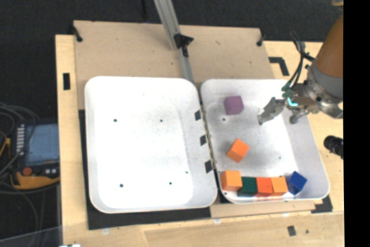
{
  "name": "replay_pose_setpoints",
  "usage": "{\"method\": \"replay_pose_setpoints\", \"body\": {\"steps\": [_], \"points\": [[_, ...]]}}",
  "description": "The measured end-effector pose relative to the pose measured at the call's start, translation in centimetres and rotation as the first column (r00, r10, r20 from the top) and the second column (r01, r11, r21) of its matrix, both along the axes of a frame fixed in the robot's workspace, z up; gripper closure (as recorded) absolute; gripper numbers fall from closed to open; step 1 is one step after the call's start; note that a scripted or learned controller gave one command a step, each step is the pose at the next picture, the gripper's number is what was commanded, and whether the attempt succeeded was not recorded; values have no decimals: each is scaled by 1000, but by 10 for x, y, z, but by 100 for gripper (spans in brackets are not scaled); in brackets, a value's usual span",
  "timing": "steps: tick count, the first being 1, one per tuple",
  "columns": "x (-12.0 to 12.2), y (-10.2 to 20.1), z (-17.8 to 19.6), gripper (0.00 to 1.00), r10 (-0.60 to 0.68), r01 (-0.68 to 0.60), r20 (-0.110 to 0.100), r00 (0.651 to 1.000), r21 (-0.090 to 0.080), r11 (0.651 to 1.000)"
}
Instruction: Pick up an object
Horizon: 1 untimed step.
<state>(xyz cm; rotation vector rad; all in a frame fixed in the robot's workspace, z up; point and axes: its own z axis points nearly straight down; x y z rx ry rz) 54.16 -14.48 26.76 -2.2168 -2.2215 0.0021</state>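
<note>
Gripper (281, 113) hovers over the right bin (306, 142), fingers spread, apparently holding nothing; purple cube (233, 104) sits just left.

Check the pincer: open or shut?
Open: the pincer has its two fingers spread apart above the right bin, with nothing between them.

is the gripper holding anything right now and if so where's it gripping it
Nothing is held. The gripper hangs open over the right bin, apart from the purple block and the orange block.
</note>
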Motion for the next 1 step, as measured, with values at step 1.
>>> {"method": "replay_pose_setpoints", "body": {"steps": [1], "points": [[1, 0, 2, 0, -1, 1, 5, 1000, -1, 1000]]}}
